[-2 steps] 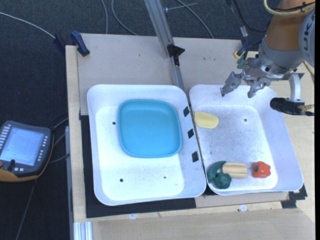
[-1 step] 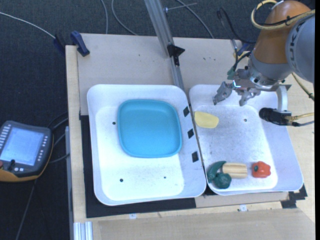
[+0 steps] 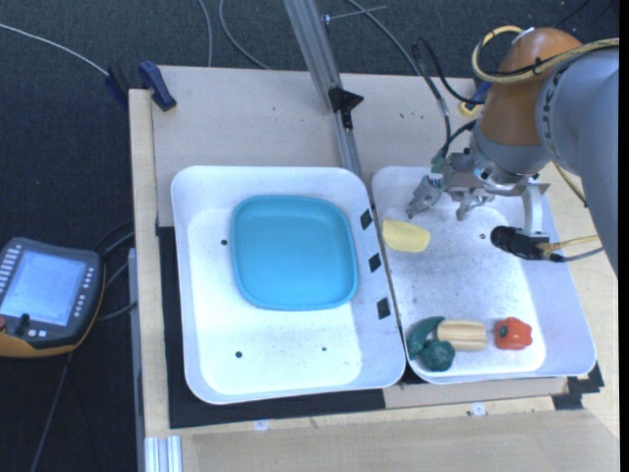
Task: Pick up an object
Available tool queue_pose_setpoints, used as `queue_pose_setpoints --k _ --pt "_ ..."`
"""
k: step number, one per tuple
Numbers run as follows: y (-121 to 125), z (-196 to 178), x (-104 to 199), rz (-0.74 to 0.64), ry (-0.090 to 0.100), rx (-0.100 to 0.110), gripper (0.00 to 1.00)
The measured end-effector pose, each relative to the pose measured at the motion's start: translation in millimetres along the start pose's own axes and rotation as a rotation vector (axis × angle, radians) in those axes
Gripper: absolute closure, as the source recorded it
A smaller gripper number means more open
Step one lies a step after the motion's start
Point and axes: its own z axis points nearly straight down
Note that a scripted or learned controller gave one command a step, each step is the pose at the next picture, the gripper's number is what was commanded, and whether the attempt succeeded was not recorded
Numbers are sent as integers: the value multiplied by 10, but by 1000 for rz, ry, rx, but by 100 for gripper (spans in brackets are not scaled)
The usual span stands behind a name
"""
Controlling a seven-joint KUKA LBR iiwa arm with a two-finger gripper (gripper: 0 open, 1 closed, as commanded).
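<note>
The gripper point(image 3: 448, 203) hangs open and holds nothing over the right bin point(image 3: 565, 308). The yellow object point(image 3: 405, 235) lies just beside it at 7 o'clock. A blue plate point(image 3: 293, 252) sits in the left bin point(image 3: 201, 362).

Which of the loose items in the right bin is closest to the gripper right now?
The pale yellow piece, lying by the right bin's left wall just below the gripper. The green item, tan piece and red pepper sit together along the near edge.
</note>
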Motion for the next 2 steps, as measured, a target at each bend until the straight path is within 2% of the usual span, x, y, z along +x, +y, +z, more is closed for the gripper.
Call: queue_pose_setpoints --k 1,2 --pt "17 -140 -1 0 0 -7 100" --pt "78 -760 -21 0 -1 -11 100"
